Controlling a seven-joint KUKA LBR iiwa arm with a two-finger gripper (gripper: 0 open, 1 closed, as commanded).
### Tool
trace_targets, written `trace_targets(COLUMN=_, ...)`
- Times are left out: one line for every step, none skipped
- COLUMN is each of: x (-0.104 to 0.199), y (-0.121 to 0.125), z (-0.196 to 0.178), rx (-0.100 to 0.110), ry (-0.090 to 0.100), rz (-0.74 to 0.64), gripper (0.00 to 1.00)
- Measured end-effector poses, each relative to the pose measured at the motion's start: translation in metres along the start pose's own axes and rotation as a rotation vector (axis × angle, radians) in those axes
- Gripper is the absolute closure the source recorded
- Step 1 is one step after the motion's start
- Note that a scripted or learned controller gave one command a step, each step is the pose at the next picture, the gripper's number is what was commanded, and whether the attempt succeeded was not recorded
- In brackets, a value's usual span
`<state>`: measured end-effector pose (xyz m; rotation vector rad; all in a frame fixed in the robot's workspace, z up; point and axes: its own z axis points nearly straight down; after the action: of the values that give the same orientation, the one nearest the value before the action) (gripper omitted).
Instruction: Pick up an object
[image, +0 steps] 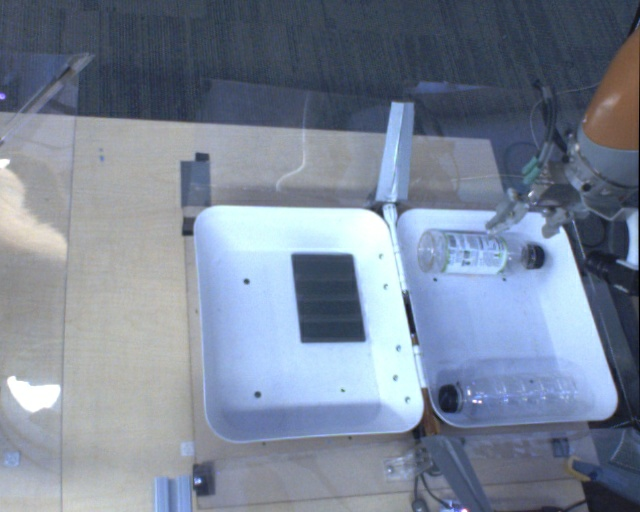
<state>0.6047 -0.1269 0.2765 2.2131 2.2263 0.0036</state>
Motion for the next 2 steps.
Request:
trace_targets(x=0.017, y=0.065, z=0.081, rx=0.0, ry=0.0, rz=-0.02, gripper=0.0)
trace_targets(x=0.0, y=0.06, z=0.149, rx=-0.006, ry=-0.001, rz=-0.14, gripper=0.0)
